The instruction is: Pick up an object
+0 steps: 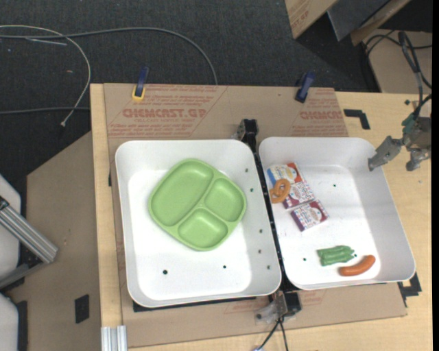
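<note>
- A brown cardboard sheet (pixel 206 110) with red printed letters lies under both bins, on a light wooden bench (pixel 62 226).
- Two blue clamps hold the sheet at its far edge: one clamp (pixel 141 81) at 11 o'clock and the other clamp (pixel 304 86) at 1 o'clock of the view.
- A black clip (pixel 247 129) sits between the bins at their far corners, and a second clip (pixel 282 304) sits between them at the near edge, at 6 o'clock.
- A thin pale cable (pixel 75 51) runs over the dark carpet (pixel 206 41) at 11 o'clock.
- A cardboard box (pixel 309 15) stands at 1 o'clock.
- A metal rail (pixel 24 230) lies at 9 o'clock.
</note>
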You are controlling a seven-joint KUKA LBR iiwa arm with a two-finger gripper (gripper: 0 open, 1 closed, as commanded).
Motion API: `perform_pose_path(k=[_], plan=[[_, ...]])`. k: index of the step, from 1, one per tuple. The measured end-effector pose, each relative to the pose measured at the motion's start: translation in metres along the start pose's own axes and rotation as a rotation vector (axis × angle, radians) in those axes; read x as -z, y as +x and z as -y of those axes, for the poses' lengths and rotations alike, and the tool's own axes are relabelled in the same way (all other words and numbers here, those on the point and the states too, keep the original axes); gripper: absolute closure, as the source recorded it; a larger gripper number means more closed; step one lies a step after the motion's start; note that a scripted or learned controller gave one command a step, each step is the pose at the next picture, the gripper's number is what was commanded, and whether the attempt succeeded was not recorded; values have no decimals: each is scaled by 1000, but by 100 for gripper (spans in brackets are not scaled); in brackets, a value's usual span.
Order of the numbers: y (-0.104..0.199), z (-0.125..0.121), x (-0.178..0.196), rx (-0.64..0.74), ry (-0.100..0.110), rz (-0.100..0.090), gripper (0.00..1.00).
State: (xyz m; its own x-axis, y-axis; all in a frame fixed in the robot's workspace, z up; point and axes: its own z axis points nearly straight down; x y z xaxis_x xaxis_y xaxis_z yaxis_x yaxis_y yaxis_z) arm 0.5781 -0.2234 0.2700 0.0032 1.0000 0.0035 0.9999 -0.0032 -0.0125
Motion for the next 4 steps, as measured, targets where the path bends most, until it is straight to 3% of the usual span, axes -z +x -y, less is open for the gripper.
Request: perform_pose_path(k=[1, 2, 4], plan=[[1, -2, 7, 4, -12, 3, 0], [4, 5, -53, 3, -6, 1, 0], [8, 2, -138, 4, -7, 1, 0]])
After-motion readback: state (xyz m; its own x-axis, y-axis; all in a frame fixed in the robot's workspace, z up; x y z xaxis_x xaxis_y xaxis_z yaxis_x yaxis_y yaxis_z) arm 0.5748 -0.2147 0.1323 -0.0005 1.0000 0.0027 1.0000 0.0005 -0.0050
